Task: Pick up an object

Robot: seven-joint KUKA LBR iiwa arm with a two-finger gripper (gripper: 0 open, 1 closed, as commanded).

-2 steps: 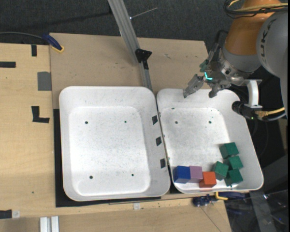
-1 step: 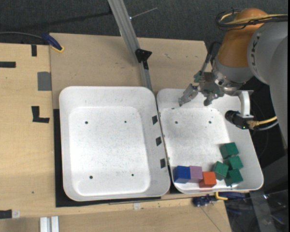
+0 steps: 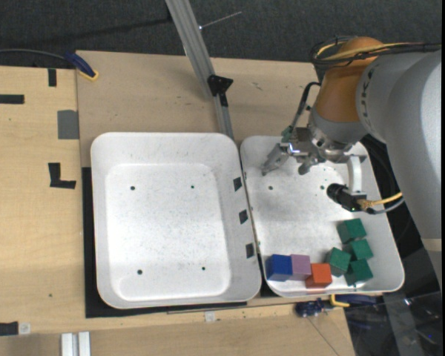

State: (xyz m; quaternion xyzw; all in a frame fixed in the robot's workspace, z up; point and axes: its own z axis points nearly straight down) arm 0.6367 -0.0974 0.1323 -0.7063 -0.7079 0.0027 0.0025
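Camera view, right half of frame: right bin [image 3: 261,199] holds, along its lower edge, a blue block [image 3: 279,266], a lilac block [image 3: 300,265] and an orange block [image 3: 320,274] in a touching row, with four green blocks [image 3: 354,252] clustered at lower right. Above the bin's upper part, well apart from all blocks: gripper [image 3: 285,162], fingers spread, nothing between them, on a grey arm [image 3: 400,110] with an orange band [image 3: 337,95]. Centre-left: left bin [image 3: 100,199].
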